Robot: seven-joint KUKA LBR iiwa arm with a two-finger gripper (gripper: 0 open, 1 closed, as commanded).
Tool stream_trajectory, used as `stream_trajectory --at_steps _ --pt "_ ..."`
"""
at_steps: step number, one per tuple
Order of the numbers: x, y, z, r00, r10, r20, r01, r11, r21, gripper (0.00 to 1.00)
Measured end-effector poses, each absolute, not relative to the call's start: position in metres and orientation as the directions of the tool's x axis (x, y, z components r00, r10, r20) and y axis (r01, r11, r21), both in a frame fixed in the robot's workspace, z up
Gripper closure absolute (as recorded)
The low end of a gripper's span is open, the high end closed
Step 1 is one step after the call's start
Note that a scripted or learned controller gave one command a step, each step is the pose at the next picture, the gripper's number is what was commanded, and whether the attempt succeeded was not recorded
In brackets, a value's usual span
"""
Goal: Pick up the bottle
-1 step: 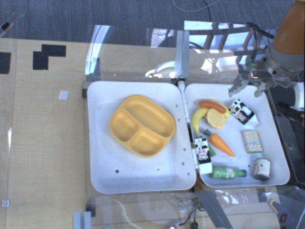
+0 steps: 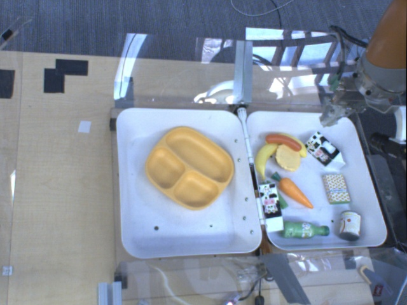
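The green bottle lies on its side at the near edge of the right bin, so the gripper, hovering at the far rim with jaw state I cannot tell, should descend across its narrow body, clear of the can

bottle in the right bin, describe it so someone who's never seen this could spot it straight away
Look at the right-hand white bin and go to its near edge, the bottom of the view. The bottle lies on its side there, between a cow-print carton at the divider and a small grey can toward the corner. It is the only green item in the bin.
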State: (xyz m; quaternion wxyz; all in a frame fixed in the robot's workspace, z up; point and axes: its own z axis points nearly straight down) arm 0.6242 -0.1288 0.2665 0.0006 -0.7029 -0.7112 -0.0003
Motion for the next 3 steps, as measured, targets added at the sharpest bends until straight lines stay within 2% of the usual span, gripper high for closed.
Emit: stream_trajectory --at_steps 1,2,3 --pt "0.588 -0.177 0.303 -0.083 0.997 -0.001 0.997 0.083 0.002 1.00" --pt "0.572 -0.125 0.367 0.172 0.985 0.000 0.985 -0.172 0.003 1.00" --pt "0.567 -0.088 0.428 0.506 0.863 0.000 0.863 -0.506 0.002 1.00"
